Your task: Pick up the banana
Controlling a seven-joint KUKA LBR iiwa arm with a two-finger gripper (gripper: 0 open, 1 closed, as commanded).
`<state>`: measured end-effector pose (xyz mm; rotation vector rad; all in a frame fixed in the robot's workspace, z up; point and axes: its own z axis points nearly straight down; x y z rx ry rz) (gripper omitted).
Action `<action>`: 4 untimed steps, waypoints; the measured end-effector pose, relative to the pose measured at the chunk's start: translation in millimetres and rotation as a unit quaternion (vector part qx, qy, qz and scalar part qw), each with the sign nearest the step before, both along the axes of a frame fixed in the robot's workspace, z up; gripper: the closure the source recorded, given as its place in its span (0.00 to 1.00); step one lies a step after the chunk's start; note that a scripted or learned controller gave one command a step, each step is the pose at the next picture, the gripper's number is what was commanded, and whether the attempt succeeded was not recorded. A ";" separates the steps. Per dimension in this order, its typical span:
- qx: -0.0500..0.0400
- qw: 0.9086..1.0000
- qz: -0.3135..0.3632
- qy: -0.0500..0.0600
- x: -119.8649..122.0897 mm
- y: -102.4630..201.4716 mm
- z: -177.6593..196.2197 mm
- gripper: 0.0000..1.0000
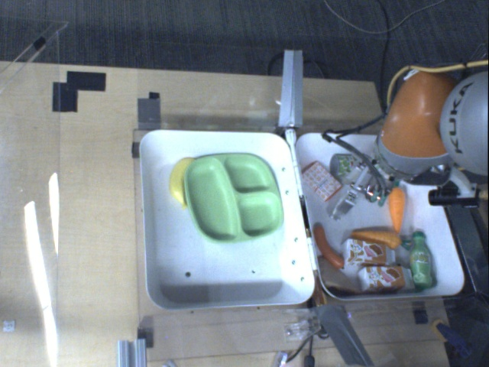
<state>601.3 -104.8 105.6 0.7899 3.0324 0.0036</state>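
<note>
The banana (178, 182) is yellow and lies in the left bin (221, 285). Only a curved sliver of it shows, at the left edge of a green divided plate (233, 196) that covers the rest. My gripper (349, 199) hangs over the right bin (452, 277), far to the right of the banana, pointing down and left beside a red-and-white packet (321, 180). No object shows between its tips. The grey arm with its orange band (415, 125) reaches in from the right.
The right bin holds a carrot (396, 209), a sausage (328, 249), two juice cartons (365, 253) (380, 278), a green bottle (419, 261) and an orange item (377, 238). A metal divider (291, 90) stands between the bins at the back.
</note>
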 end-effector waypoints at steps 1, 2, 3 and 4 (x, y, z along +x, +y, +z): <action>0.001 1.000 -0.011 0.023 34.4 -5.3 -15.4 0.00; -0.003 1.000 -0.012 0.007 40.7 -7.3 -1.9 1.00; 0.000 1.000 -0.010 0.024 32.9 -4.6 -9.7 0.00; 0.001 1.000 -0.017 -0.001 12.4 -12.8 -16.5 0.00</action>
